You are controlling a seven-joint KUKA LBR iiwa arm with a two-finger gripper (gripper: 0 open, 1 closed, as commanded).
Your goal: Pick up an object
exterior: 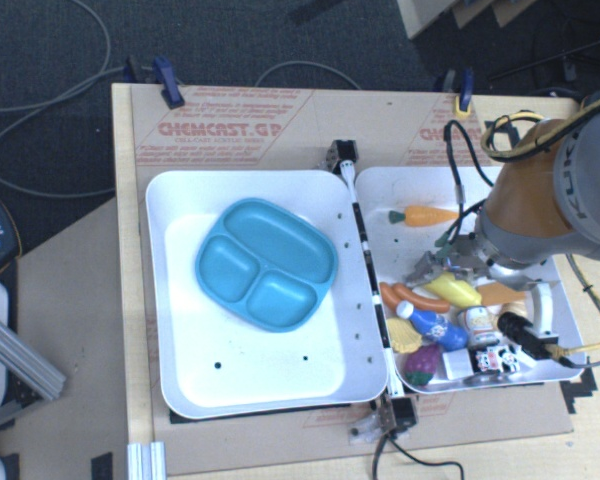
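Two white bins sit side by side on the bench. The left bin [180,368] holds one thing — a blue divided plate [267,264] with three compartments, lying toward the bin's far half.

The right bin [380,183] holds a crowded pile of toy food. One carrot [427,215] lies alone near the far wall, well apart from the rest. Closer in, a yellow banana-like piece [454,290] rests over an orange sausage-shaped piece [412,297], and just beside them toward the near wall lie a small blue-and-white piece [408,311], a yellow corn-like piece [405,340], a purple piece [421,362], a blue piece [450,336], a small jar [476,320] and a black-and-white printed carton [490,360]. Several of these overlap, so their full shapes are hard to make out.

The one arm [540,193] reaches in from the right, its orange band above the wrist, and covers the bin's right half. The gripper [443,266] is down at the pile, just beside the banana-like piece; its grey fingers blur into the clutter and I cannot tell whether they are apart or together, or clamped on anything.
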